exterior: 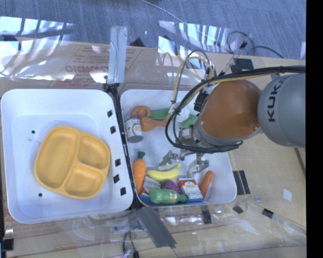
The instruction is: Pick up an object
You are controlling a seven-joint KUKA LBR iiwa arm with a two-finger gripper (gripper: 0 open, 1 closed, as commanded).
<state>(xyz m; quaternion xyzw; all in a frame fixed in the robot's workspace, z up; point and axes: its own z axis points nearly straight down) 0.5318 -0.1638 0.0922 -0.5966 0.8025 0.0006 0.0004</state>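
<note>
Yellow toy banana [164, 173] is looking like the obvious target here. It's lying in the near half of the right bin [155, 144], with the gripper [182, 165] hanging right over it, maybe a touch to its right. The jaws are sitting spread apart and released, nothing between them, so no grab yet as far as I can see.

So I'm reading this as the approach/descend step: the arm is reaching in from the right and lining up over the pile, with the pick itself not yet done.

What's making it tricky is the crowding. The banana is resting against a carrot [139, 172] on its left, a purple piece [171, 186] and a green bottle [164, 196] just on its near side, and a little juice carton [189, 188] plus an orange sausage [206, 181] to the right. A small can [133, 129] is sitting farther back by the left wall, well apart from the pile.

My guess at the next move: drop straight down so the jaws are straddling the banana across its narrow width, then close. Coming down too far right, they're probably landing on the carton instead.

Left bin [16, 106] is just holding a yellow divided plate [71, 161], not in play.
</note>
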